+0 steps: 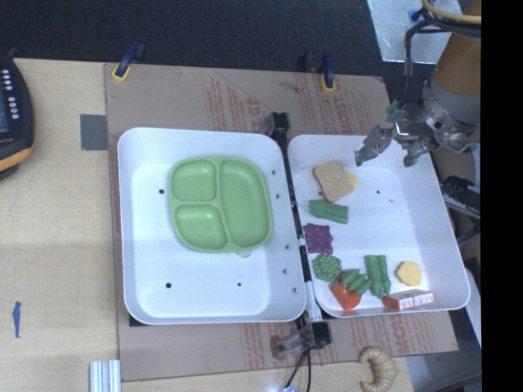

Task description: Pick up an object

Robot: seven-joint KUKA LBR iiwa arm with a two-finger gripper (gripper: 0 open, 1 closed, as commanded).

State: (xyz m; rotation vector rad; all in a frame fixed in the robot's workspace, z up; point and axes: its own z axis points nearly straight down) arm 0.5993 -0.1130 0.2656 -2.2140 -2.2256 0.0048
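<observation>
While the arm hangs over the far right of the bench, I start my check at the near edge, where a curled tan object [377,367] lies on the cardboard sheet [204,96] just outside the right bin [425,219].

Along that bin's near edge I see a red-and-white packet [409,300] by the near right corner, a round yellow piece [409,273] just behind it, a green bean bundle [377,274] to its left, then a red-and-green piece [349,288] and a knobbly green piece [326,267] toward the near left corner. Further up the left wall sit a purple bunch [318,238] and a second green bean piece [328,211]. Beyond those, toward the far left corner, lies a tan bread slice [333,182] with a yellow edge.

My gripper [391,146] hovers over the bin's far edge, fingers spread apart with nothing between them. The bread slice is the nearest item to it, lying apart from it toward the left wall and slightly nearer to me; the rest are well apart from it along the left and near sides.

On the left bin's [139,219] floor I see a green divided plate [221,203], slightly toward its far side.
</observation>
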